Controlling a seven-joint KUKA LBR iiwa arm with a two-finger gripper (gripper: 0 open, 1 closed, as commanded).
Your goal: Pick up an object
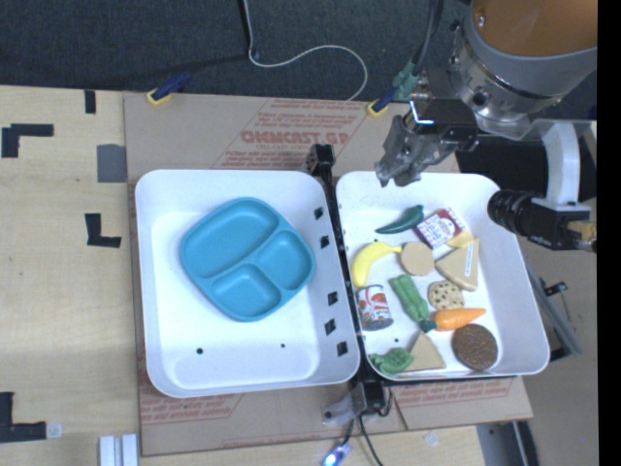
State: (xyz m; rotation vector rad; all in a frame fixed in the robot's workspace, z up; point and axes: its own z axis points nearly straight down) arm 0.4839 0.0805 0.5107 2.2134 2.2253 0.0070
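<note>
The arm [529,37] hangs over the right bin's [514,357] far rim, jaws' state unclear.

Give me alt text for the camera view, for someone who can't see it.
A grey robot arm's gripper hovers over the back edge of the right white bin, which holds toy food including a banana, a carrot and a small can. The left white bin holds a blue divided plate.
</note>
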